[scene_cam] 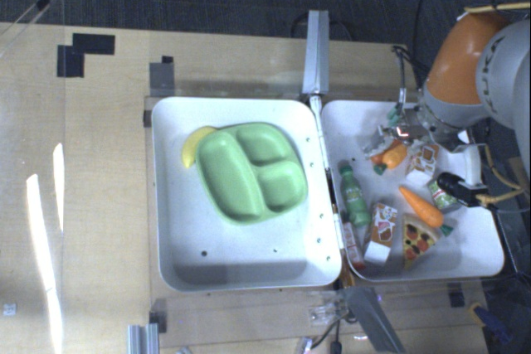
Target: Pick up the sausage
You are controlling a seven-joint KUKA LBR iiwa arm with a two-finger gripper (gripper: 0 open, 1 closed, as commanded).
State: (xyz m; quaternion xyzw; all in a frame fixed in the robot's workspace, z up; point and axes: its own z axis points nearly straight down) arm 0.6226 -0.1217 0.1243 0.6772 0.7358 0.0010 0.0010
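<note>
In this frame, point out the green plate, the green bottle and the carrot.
green plate (249, 170): camera view, on the divider ridge near its middle.
green bottle (355, 199): camera view, on its body.
carrot (421, 207): camera view, on its orange middle.

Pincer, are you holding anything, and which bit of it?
It cannot be told. The pincer sits low in the right bin, right by a small orange toy, but the grip itself is too blurry.
</note>
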